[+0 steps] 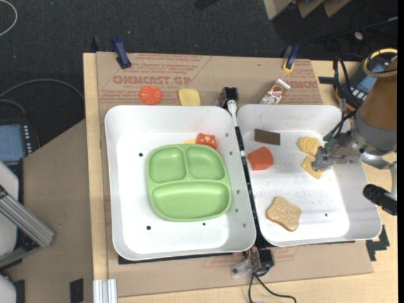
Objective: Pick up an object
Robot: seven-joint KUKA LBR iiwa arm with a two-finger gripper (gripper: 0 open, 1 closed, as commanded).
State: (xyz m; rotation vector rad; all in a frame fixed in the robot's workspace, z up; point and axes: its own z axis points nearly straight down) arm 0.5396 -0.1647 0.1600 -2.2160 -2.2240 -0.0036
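Down in the right bin (pixel 353 223), the gripper (pixel 320 163) sits on a yellow piece (pixel 312 167) at the bin's three o'clock side; whether it grips that piece cannot be told. A second yellow waffle piece (pixel 308 145) lies just beside it at twelve o'clock. A brown bar (pixel 266 137) lies toward eleven o'clock, a red block (pixel 260 159) at nine o'clock near the bin's left wall, and a toast slice (pixel 284 213) at seven o'clock. The left bin (pixel 126 169) holds a green divided plate (pixel 188 182) in its middle, with a small red item (pixel 206 140) touching the plate's twelve o'clock rim. Beyond the bins, on the worktop (pixel 101 93), lie an orange disc (pixel 151 95), a pale yellow piece (pixel 189 97) and a small wrapper (pixel 275 93).
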